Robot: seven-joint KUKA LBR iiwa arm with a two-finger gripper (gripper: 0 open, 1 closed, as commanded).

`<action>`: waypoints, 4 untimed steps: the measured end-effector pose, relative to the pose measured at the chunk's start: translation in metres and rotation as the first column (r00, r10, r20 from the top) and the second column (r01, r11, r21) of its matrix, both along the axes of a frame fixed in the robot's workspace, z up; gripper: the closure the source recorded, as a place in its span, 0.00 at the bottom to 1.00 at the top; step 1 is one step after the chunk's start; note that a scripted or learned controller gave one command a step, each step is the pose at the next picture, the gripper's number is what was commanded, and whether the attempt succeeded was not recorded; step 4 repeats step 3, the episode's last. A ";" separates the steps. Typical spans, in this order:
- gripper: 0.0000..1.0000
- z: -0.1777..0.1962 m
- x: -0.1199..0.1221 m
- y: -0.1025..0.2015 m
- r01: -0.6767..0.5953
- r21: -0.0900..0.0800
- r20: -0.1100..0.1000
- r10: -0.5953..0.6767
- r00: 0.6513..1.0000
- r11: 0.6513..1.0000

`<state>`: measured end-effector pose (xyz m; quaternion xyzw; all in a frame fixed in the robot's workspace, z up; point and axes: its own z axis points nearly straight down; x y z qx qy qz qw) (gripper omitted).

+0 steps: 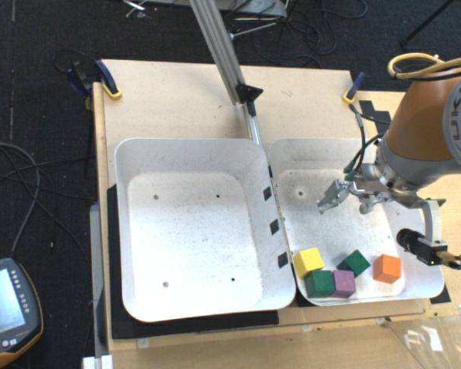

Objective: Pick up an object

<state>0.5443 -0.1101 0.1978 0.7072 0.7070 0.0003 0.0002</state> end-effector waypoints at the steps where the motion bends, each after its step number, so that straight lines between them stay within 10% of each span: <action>1: 0.00 0.108 0.021 0.009 -0.005 -0.003 0.010 0.005 1.000 1.000; 3: 0.00 -0.105 -0.027 -0.057 0.001 -0.002 0.000 -0.001 1.000 1.000; 4: 0.00 -0.105 -0.027 -0.057 0.001 -0.002 0.000 -0.001 1.000 1.000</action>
